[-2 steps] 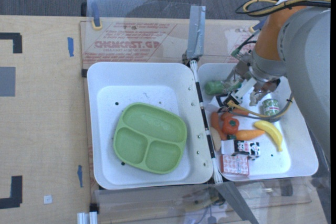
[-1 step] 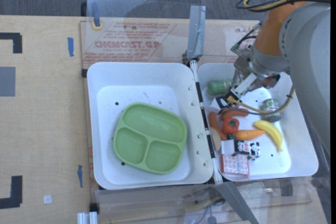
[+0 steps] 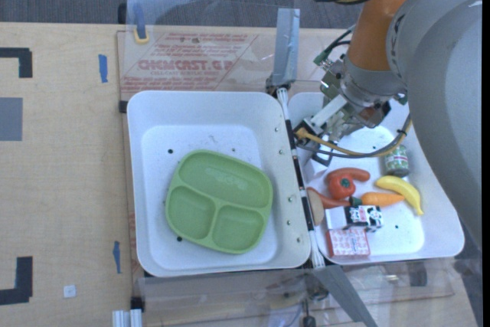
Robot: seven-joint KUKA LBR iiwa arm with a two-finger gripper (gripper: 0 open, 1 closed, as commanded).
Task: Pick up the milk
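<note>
The milk (image 3: 357,217) is a small white carton with black patches, lying on its side near the front of the right bin (image 3: 436,237). My gripper (image 3: 354,117) hangs over the back of that bin, under the grey wrist with the orange band. It is well behind the milk and apart from it, and a red tomato-like toy (image 3: 348,181) lies between them.
Around the milk lie an orange carrot (image 3: 380,198), a yellow banana (image 3: 403,191), a red-and-white box (image 3: 348,243) and a brown piece (image 3: 315,204). A small green can (image 3: 396,160) stands by the arm. The left bin (image 3: 153,126) holds a green divided plate (image 3: 220,200).
</note>
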